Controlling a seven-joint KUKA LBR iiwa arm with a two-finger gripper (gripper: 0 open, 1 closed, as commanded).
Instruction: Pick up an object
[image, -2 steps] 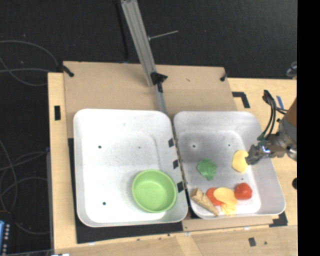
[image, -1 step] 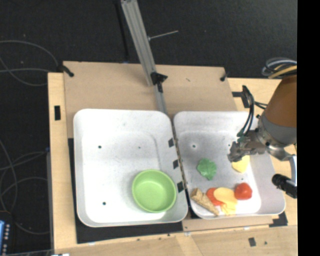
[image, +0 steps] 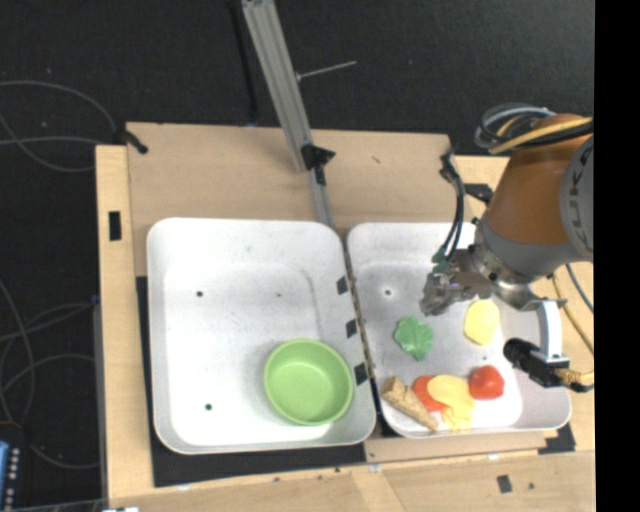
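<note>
A: The gripper (image: 437, 296) hung inside the right bin (image: 385, 260), just above the green piece (image: 413, 337) in the view. Were the fingers spread or pressed together?

B: I couldn't tell. They showed as a dark grey clump with nothing visibly caught in it. No label or writing could be read anywhere.

A: And the green piece?

B: It lay flat on the bin floor, lumpy, with no clear long axis. To its right sat a pale yellow piece (image: 482, 322), longer up-and-down in the view. Below the green piece, by the bin's near rim, a tan piece (image: 404, 400) ran on a slant, its lower end pointing right. Next to it lay an orange-and-yellow cluster (image: 446, 393) and a red piece (image: 486, 382).

A: The left bin (image: 230, 270)?

B: It held a green bowl (image: 307, 381), upright, well left of the green piece, both bins resting on the counter (image: 220, 180).
</note>
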